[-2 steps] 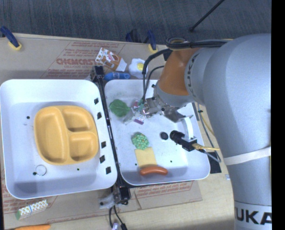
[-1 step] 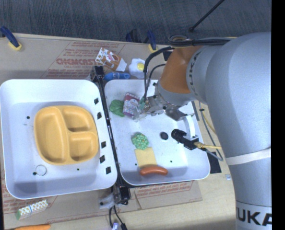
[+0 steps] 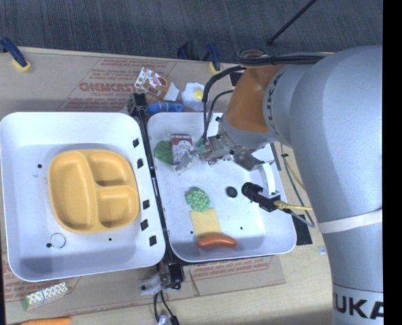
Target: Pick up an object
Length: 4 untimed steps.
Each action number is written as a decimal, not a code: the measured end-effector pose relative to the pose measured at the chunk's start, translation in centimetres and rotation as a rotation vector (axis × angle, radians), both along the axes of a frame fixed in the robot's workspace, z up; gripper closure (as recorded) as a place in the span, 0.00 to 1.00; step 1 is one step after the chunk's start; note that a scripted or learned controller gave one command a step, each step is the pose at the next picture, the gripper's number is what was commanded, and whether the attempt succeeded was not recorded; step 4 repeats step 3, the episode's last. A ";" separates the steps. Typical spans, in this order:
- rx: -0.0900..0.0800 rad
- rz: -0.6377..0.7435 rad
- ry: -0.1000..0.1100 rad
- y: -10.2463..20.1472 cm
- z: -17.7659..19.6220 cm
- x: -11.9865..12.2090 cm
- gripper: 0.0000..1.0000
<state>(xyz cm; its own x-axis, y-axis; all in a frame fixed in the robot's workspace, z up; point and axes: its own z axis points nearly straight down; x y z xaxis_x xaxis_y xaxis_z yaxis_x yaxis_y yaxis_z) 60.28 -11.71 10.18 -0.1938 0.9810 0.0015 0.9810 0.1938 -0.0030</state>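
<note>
Grey arm (image 3: 336,154), nearest the lens, stands at the right and reaches leftward over the right bin (image 3: 282,239); an orange band (image 3: 248,107) sits above the wrist. Gripper (image 3: 202,149) hangs low over the far-left part of the right bin, just beside a red-and-white packet (image 3: 181,147); whether the two touch cannot be told, nor whether the gripper is open or closed. The red-and-white packet lies on the bin floor near the far wall; a green leaf (image 3: 163,152) touches its left side, close to the wall next to the left bin (image 3: 11,147). Toward the front of the right bin lies a green dotted ball (image 3: 197,198); just in front of it is a yellow block (image 3: 204,221); an orange sausage (image 3: 216,241) lies crosswise against the block's front edge, by the front wall. The left bin holds a yellow divided tray (image 3: 93,188), flat and roughly central. Beyond the bins, on the cardboard sheet (image 3: 65,73), a small printed carton (image 3: 150,81), a blue item (image 3: 164,107) and a white-and-yellow item (image 3: 194,93) lie close together; a blue clamp (image 3: 15,53) grips the sheet's far-left corner.
</note>
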 end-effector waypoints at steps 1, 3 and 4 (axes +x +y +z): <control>0.001 0.033 -0.001 2.2 -1.0 4.6 0.00; 0.000 0.240 -0.001 6.4 9.0 -2.9 1.00; 0.000 0.240 -0.001 6.4 9.0 -2.9 1.00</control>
